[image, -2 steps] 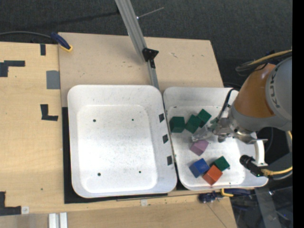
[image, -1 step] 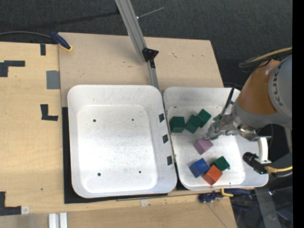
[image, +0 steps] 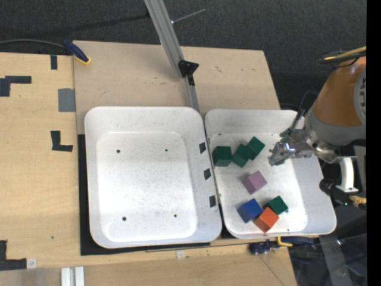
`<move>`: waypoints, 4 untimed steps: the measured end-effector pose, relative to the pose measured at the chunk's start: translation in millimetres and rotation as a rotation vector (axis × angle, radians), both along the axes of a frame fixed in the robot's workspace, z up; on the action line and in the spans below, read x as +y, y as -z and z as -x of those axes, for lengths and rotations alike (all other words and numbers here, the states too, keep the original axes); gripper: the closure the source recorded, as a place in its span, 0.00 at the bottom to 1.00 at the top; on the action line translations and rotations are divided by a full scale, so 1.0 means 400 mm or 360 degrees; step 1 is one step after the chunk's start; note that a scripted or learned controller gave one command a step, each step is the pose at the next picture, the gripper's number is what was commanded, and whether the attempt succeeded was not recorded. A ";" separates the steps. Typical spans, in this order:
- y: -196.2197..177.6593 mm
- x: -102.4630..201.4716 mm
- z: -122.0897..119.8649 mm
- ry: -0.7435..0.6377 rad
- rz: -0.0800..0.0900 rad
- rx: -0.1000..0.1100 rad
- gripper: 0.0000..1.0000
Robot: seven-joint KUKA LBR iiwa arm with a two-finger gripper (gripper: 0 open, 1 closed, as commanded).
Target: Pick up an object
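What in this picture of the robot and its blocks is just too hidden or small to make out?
- The claw, camera view: too small and dark to tell open from shut.
- Red block: partly covered by the blue block and a green block.
- Arm: cut off by the right edge.
- Three green blocks: bunched together, so their touching sides are hidden.

Claw (image: 278, 155) hovers over right bin (image: 315, 219), beside green blocks (image: 240, 152).

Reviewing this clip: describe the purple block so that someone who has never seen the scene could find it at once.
Look in the right-hand white bin, the one that holds the blocks. Near its middle, below a row of three green blocks, the purple block lies by itself. It is the one pale purple piece, and it touches no other block.
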State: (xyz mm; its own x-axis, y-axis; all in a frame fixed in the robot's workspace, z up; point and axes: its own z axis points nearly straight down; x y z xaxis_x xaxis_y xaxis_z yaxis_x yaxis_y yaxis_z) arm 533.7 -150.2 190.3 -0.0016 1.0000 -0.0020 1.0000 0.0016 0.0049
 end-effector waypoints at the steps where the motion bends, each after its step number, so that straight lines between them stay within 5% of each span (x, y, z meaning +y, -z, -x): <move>1: -0.157 0.011 -0.004 -0.0001 0.0000 -0.0002 1.00; 2: -0.254 0.012 -0.006 0.0000 -0.0001 0.0002 1.00; 4: -0.230 0.284 -0.025 -0.0009 -0.0005 0.0011 1.00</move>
